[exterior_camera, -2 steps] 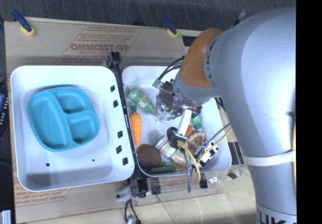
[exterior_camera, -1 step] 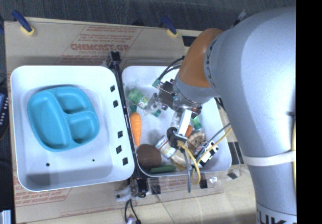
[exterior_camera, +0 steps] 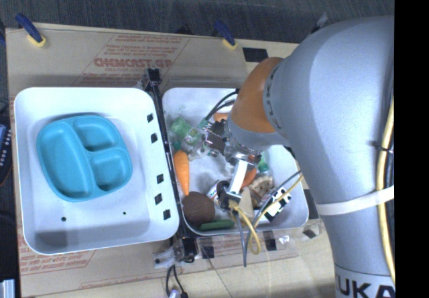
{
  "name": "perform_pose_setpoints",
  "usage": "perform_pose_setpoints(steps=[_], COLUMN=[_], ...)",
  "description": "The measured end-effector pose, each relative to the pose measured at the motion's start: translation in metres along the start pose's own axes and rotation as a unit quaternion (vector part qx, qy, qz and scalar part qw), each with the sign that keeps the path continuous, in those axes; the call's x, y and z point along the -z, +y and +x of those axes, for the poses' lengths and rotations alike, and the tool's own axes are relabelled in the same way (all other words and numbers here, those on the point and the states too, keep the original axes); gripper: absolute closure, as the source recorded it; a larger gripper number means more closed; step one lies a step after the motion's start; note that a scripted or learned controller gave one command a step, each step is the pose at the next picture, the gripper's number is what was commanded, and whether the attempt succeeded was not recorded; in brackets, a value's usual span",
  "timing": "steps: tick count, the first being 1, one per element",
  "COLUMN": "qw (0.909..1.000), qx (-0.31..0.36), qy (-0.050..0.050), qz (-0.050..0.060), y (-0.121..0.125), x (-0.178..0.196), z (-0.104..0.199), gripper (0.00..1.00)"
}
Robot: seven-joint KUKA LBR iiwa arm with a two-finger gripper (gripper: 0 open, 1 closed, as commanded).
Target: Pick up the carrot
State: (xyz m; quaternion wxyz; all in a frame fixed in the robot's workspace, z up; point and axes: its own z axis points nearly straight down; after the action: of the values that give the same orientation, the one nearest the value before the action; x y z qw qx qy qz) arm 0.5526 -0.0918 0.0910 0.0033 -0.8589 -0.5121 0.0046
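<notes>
Gripper [exterior_camera: 204, 137] over right bin [exterior_camera: 198, 98], one carrot [exterior_camera: 181, 171] beside; one blue tray [exterior_camera: 84, 157]

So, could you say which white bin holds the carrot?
The right-hand bin: the carrot lies by its left wall; the left-hand bin holds a blue divided tray.

The blue tray [exterior_camera: 84, 156] looks smooth plastic, its white bin [exterior_camera: 40, 223] glossy plastic, the carrot [exterior_camera: 181, 168] matt, the bench sheet [exterior_camera: 80, 55] plain brown cardboard
</notes>
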Motion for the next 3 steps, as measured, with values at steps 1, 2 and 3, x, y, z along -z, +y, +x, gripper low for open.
perform_pose_setpoints(steps=[1,2,3], qw=[1.0000,0.9987,1.0000], qx=[0.004,-0.051,0.001], qy=[0.000,0.005,0.003], qz=[0.003,-0.003,-0.005], y=[-0.001,-0.035,-0.017], x=[0.010,0.122,0.242], z=[0.001,0.083,0.164], gripper=[1.00,1.00,1.00])
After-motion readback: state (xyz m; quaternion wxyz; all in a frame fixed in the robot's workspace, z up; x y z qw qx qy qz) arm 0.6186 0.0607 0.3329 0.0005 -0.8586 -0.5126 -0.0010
